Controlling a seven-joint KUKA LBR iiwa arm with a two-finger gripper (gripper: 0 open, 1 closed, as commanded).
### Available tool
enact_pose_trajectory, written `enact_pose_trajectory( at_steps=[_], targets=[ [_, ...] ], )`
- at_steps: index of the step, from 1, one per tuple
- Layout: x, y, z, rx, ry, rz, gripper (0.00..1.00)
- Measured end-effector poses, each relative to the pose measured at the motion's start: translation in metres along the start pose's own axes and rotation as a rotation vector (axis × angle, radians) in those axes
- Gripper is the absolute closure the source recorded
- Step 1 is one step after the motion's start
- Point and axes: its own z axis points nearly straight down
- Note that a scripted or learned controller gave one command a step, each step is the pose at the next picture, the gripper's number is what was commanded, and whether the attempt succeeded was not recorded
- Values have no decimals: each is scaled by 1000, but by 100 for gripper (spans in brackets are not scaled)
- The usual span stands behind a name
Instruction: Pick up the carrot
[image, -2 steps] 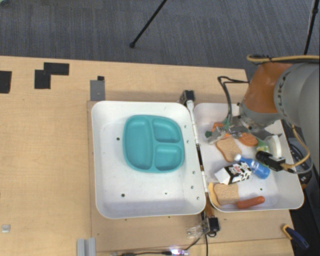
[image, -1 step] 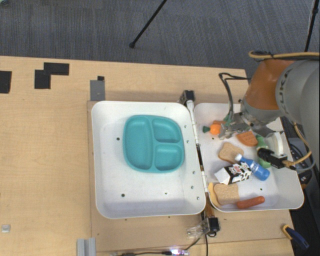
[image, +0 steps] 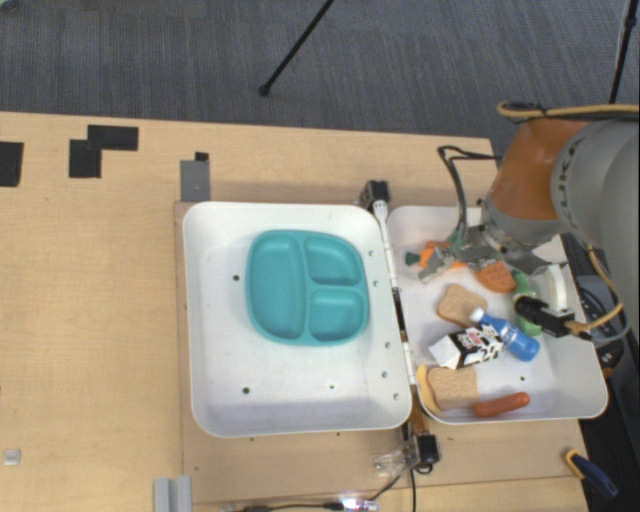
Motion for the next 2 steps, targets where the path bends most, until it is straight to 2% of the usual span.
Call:
enact_pose_trajectory(
  at_steps=[1,2],
  targets=[
    [-6,36,15,43,11,324,0],
    [-6,36,4,48,7,316,100]
  ],
)
